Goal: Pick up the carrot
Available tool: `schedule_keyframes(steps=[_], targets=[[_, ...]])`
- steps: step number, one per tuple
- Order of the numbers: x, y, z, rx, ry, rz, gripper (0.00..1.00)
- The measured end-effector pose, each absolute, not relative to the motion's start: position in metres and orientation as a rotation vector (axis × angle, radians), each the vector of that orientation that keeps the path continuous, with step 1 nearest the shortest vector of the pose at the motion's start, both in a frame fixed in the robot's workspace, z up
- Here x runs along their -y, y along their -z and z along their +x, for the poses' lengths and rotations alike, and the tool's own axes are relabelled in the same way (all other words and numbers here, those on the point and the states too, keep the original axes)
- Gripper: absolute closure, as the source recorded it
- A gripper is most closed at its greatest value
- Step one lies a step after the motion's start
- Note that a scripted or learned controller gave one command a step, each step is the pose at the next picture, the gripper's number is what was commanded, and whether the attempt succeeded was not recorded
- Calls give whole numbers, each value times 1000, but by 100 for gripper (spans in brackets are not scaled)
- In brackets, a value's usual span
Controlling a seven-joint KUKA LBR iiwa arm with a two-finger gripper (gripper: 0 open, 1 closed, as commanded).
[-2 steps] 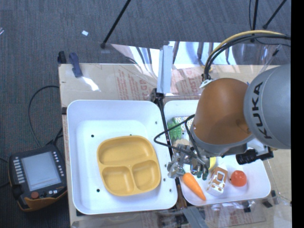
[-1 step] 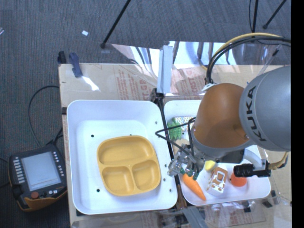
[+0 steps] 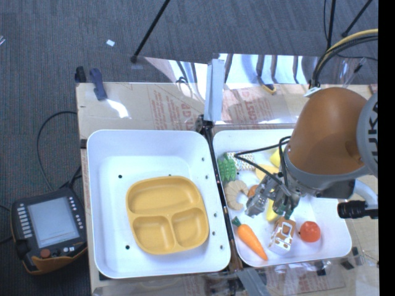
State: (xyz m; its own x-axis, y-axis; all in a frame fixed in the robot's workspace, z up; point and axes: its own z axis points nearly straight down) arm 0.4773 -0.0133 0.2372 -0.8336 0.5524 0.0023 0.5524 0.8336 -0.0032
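Hovering just above and right of the slim orange carrot (image 3: 253,241), which lies untouched at the near left of the right white bin (image 3: 336,250), the metal two-fingered hand (image 3: 270,203), seemingly open and empty, probably must shift nearer-left, descend, then close.

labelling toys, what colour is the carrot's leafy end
Green, on the orange carrot, seen in the camera view.

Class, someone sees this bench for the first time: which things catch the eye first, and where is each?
The arm's big orange band looms over the right bin. In the left bin lies a yellow divided tray. The carrot lies at the right bin's front edge, just below the end effector.
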Motion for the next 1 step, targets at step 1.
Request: schedule_keyframes(steps=[1], targets=[[-24, -218, 511, 2805, -10, -1399, 100]])
